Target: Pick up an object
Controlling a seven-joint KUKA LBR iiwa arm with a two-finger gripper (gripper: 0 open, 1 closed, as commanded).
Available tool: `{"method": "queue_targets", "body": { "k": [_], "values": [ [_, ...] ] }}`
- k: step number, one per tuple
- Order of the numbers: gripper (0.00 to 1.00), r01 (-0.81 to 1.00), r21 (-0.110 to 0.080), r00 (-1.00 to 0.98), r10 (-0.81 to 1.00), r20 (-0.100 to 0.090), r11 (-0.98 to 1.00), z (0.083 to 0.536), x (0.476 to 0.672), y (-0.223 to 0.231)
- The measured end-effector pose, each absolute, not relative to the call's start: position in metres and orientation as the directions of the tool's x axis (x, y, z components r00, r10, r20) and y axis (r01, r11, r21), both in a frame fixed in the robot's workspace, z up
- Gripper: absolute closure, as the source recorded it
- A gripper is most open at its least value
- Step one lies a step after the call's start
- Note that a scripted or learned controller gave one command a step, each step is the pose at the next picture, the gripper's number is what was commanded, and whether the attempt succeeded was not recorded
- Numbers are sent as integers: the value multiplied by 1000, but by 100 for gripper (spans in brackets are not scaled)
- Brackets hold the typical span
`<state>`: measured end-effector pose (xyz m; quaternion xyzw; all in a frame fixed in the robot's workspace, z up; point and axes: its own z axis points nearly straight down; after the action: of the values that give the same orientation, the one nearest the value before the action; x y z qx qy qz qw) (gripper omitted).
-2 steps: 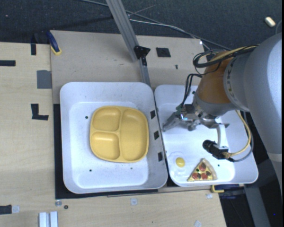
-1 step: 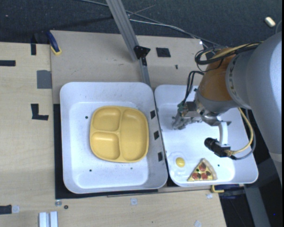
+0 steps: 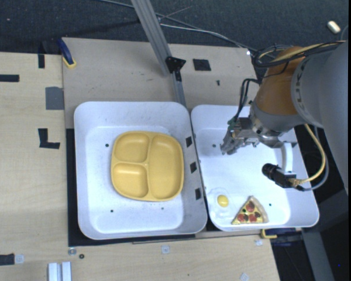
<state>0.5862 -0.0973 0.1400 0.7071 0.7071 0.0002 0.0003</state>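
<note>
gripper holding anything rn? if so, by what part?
Nothing visible in the gripper. It hangs over bare floor of the right bin; the pizza slice toy and fried egg toy lie apart near the bin's front edge.

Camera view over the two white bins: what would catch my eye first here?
Probably the yellow divided plate, lying flat in the middle of the left bin. Next, the grey arm with its orange band, its gripper low over the right bin. Near that bin's front edge lie a toy pizza slice and a toy fried egg.
</note>
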Motion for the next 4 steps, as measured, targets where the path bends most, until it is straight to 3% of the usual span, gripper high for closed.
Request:
{"method": "queue_targets", "body": {
  "k": [2,4],
  "values": [
    [100,1000,3,-1,1000,-1,1,235,588,-105],
    [100,1000,-3,-5,1000,0,5,235,566,-16]
  ]
}}
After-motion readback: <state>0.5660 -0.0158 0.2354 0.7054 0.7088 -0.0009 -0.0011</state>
